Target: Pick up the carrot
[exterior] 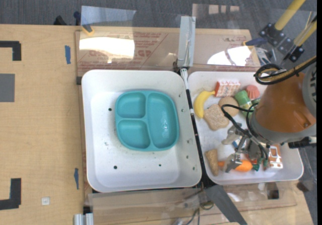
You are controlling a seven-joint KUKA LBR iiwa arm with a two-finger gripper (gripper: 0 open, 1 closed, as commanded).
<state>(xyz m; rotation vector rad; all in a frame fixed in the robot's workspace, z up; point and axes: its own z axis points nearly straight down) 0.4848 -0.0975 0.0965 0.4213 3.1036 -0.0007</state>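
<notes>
Gripper low over the carrot.
The gripper (240, 158) sits just left of the carrot (244, 166), whose long axis runs left-right; whether it grips anything, I cannot tell.

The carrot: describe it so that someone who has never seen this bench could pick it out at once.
Of the two white bins, take the right bin, the one crowded with toy food under the arm. Along its near edge, right beside the pincer, lies the carrot, small and bright orange. The banana is yellow and sits farther back, and the cracker-like piece next to the carrot is pale tan.
</notes>
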